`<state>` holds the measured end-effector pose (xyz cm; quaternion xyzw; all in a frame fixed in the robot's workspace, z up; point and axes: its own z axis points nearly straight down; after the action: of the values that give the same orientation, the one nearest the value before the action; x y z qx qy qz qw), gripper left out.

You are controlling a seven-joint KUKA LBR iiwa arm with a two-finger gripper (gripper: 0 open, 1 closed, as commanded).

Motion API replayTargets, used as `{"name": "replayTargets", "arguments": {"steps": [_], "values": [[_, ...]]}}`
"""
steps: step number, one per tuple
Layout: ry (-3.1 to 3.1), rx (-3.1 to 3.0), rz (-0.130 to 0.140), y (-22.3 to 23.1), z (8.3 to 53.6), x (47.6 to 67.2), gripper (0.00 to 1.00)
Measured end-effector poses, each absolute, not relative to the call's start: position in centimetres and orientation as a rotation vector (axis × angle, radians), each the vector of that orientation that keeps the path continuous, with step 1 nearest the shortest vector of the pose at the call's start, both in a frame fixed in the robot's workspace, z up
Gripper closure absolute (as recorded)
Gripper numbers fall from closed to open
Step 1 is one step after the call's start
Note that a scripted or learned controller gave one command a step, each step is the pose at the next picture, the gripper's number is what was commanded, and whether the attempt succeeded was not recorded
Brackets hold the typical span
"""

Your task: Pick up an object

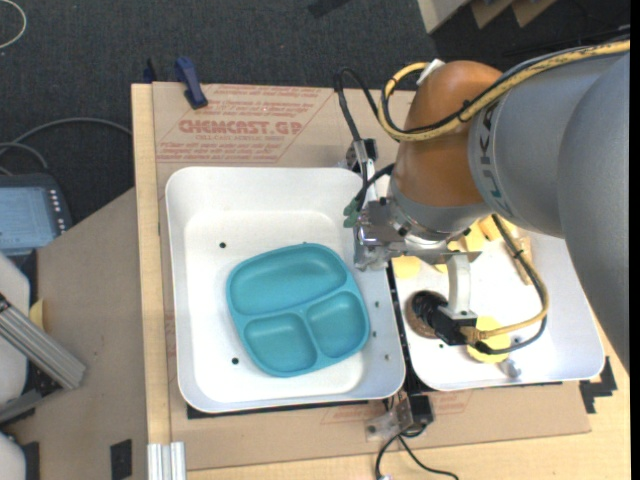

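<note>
My claw (368,238) hangs over the seam where the two white bins meet, just above the right-hand wall of the left bin (200,218). From this slant my own wrist and the orange band (450,98) cover it, so I cannot tell how far open it is, and I see nothing gripped in it.

The left bin holds one thing: a teal divided plate (297,308). It lies flat on the bin floor, toward the near right corner, close below my claw but apart from it. The plate has three compartments, one long one on the far side and two smaller ones side by side on the near side. A few small dark specks (222,246) dot the bare white floor around it.

The right bin (565,343) is largely hidden under my arm. At its far side a pale yellow thing (497,233) peeks out beside my wrist; I cannot tell what it is.

Both bins sit on a brown worktop (250,128) printed with red lettering, and a blue clip (190,81) sits at its far edge.
</note>
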<state>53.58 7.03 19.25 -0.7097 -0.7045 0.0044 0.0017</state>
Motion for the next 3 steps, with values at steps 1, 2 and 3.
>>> {"name": "replayTargets", "arguments": {"steps": [1,2,3], "values": [[-2.231,-2.218,-0.012,15.7,26.1,57.0,1.00],[-2.223,-2.217,-0.001,21.2,16.7,59.5,1.00],[-2.221,-2.212,0.008,22.6,22.9,48.2,1.00]]}}
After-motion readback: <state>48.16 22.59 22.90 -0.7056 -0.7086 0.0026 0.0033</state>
